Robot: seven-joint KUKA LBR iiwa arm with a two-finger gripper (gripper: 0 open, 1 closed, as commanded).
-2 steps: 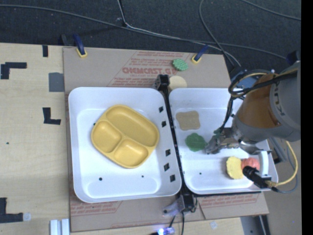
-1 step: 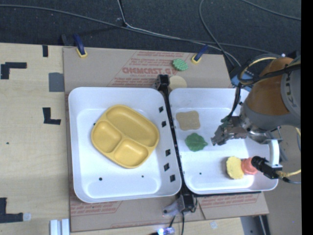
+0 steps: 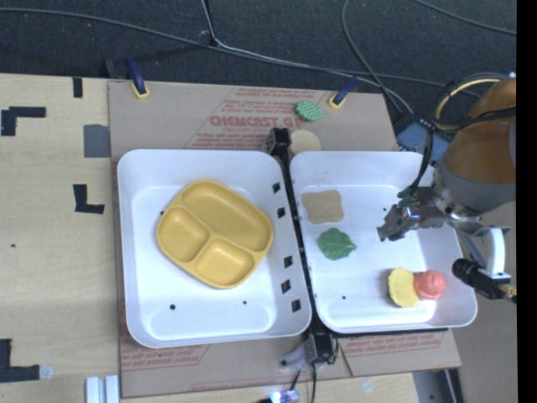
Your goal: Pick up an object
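The right bin [image 3: 369, 170] holds a tan flat piece [image 3: 322, 206], a green leafy piece [image 3: 336, 243], a yellow piece [image 3: 402, 288] and a pink piece [image 3: 430, 285] touching it. My gripper [image 3: 393, 227] hangs over the right half of that bin, to the right of the green piece and above the yellow one. Nothing shows between its fingers. The dark fingertips point left and down.
The left bin [image 3: 143, 225] holds a yellow divided plate [image 3: 214, 233]. A green dotted item [image 3: 309, 110] lies on the cardboard behind the bins. Cables run across the dark floor at the back. The arm's body [image 3: 478, 162] covers the right bin's right edge.
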